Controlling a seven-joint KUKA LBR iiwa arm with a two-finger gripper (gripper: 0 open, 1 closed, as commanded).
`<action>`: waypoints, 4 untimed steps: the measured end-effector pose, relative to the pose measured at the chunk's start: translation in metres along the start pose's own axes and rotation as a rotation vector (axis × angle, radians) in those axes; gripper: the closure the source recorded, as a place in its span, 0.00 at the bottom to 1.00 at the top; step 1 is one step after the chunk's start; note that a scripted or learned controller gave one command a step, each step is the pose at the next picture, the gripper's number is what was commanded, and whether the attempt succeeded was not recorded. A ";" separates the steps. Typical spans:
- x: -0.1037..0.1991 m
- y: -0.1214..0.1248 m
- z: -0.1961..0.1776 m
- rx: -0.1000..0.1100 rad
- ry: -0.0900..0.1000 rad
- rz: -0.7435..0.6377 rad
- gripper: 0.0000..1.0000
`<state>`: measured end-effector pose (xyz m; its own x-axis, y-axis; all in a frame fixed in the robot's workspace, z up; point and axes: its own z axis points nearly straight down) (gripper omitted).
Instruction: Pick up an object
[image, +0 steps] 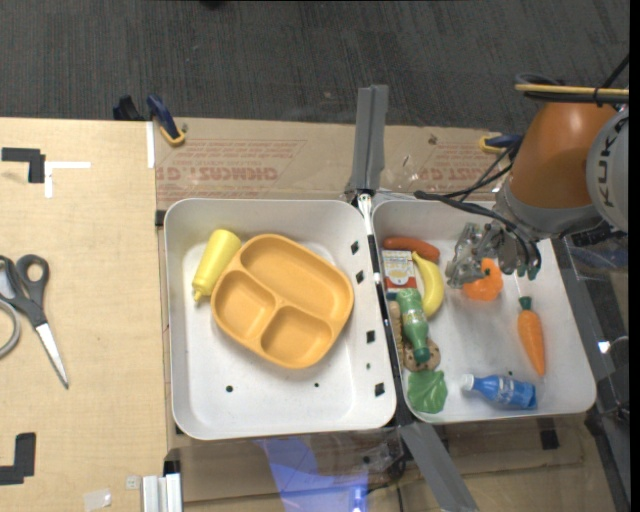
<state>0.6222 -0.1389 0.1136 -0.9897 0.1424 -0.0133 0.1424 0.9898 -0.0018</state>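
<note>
In the left bin (190, 400) I see a yellow bottle (213, 262) beside an orange divided plate (283, 298). In the right bin (570, 390) a banana (432, 283) and a green bottle (414, 325) lie along the left wall. My gripper (478, 268) is low over a small orange object (484, 283), round and bright, touching its top; I cannot tell how my tool stands around it, and a carrot (531, 340) lies just right.

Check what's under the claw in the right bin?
A small orange object sits directly beneath the claw, partly covered by it, so its shape is unclear. The carrot lies apart, nearer the right bin wall.
</note>
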 end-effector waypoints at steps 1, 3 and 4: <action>0.000 0.000 0.000 0.000 0.000 0.000 0.00; -0.012 0.007 0.020 -0.001 0.007 0.131 0.00; 0.068 -0.016 0.021 0.000 0.012 0.208 0.00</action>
<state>0.5528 -0.1456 0.0921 -0.9390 0.3438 -0.0017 0.3438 0.9390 -0.0001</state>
